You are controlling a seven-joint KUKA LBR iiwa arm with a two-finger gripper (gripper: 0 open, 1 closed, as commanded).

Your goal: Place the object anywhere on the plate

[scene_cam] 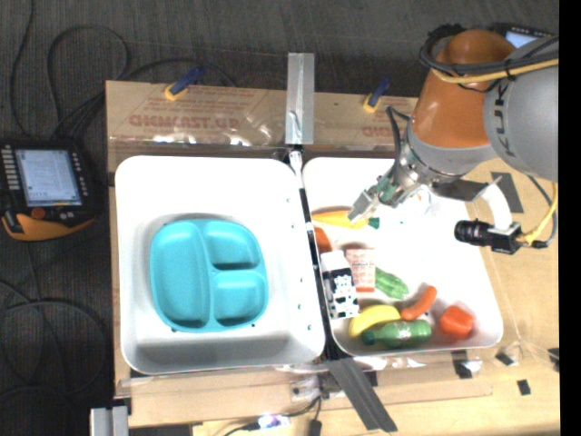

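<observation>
A cyan divided plate [209, 273] lies in the left white bin [136, 198] with nothing on it. My gripper [366, 211] hangs over the upper left part of the right bin [472, 271]. Its tip is right beside the right end of a yellow object [330, 216] lying near the wall between the bins. Whether it touches or holds that yellow object cannot be seen from here.
Heaped at the front of the right bin are an orange piece [320, 239], small white boxes [339, 280], a red-and-white packet [361, 269], a green vegetable [392, 284], a carrot-like piece [418, 302], a banana [374, 318], a cucumber [399, 334] and a red-orange pepper [457, 321].
</observation>
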